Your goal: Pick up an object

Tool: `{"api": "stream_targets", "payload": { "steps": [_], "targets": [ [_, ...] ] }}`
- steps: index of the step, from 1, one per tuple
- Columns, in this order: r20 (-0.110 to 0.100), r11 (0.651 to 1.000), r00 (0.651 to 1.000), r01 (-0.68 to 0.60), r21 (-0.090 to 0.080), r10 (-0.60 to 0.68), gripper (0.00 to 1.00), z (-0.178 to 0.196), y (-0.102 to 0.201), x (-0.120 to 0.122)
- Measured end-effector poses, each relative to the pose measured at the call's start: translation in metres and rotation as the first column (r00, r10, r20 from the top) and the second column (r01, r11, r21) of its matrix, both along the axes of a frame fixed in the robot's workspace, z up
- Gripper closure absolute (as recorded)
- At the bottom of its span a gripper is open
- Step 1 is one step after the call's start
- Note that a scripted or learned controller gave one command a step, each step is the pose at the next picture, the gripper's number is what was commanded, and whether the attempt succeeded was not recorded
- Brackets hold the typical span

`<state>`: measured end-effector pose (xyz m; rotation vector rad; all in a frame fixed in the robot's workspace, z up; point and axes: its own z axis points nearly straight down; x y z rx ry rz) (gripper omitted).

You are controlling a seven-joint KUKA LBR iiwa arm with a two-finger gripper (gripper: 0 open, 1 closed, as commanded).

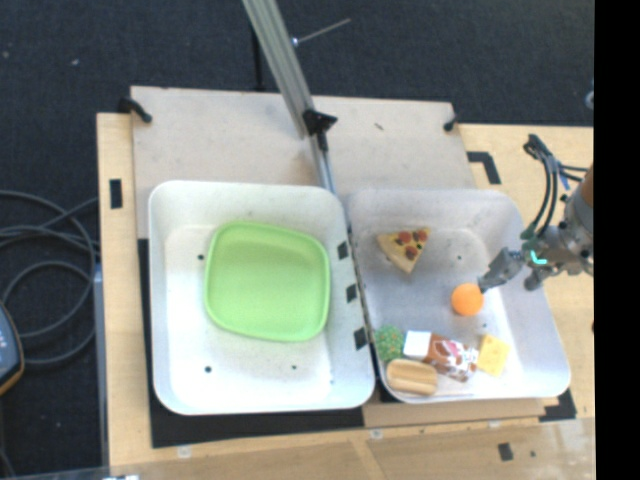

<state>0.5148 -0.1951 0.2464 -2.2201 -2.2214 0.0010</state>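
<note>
**Gripper at the right bin's right rim, toys gathered along its near edge**

You will find no writing to read on any item here. Your gripper (516, 268) sits over the right rim of the right bin (450, 211), both fingers spread apart with nothing between them; one dark fingertip ends just beside the orange ball (467, 300). A pizza slice toy (404, 249) lies near that bin's far-left corner, with bare floor around it. Along the near edge sit a green leafy piece (389, 343), a white block (417, 345), a bread roll (411, 376), a red-and-white packet (451, 357) and a yellow cheese wedge (492, 355), crowded close together. The left bin (178, 268) holds a green plate (268, 281) with open room round it. Both bins rest on a pale wooden bench (390, 133) above dark carpet (100, 28).
</note>
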Motion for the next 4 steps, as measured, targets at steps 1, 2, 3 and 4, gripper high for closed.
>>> {"api": "stream_targets", "payload": {
  "steps": [1,2,3,4],
  "targets": [
    [0.001,1.000,1.000,0.000,0.000,0.000,0.00,0.000,0.000,0.000],
    [-0.003,1.000,1.000,0.000,0.000,0.000,0.00,-0.043,0.000,0.003],
    [-0.005,1.000,1.000,0.000,0.001,0.000,0.00,-0.106,0.002,0.000],
    [0.000,1.000,1.000,0.001,-0.001,-0.001,0.00,-0.147,0.001,0.000]
  ]
}}
